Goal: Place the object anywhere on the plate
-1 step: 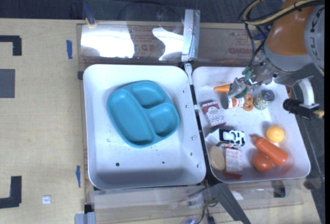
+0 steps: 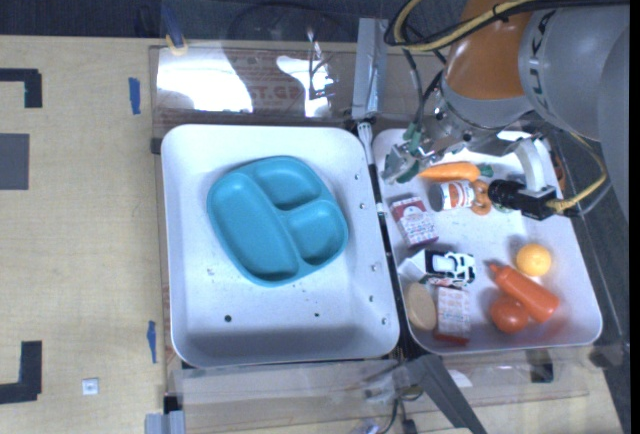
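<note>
At the near edge of the right bin (image 2: 585,317) lie a red packet (image 2: 453,312) and a tomato (image 2: 508,314), with an orange ball (image 2: 533,259) beyond. Farther in, at the bin's twelve o'clock, my gripper (image 2: 412,154) hovers by the carrot (image 2: 450,172); whether it grips anything I cannot tell. The blue plate (image 2: 277,217) sits at nine o'clock in the left bin (image 2: 190,302). The crowded clutter could make me snag the neighbouring jar (image 2: 457,196) or miss entirely.

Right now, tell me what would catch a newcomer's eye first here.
The blue plate, with three compartments, sits alone in the left bin. The grey arm with its orange band looms over the right bin, its gripper low at the far left corner beside a carrot among crowded toy food.
</note>
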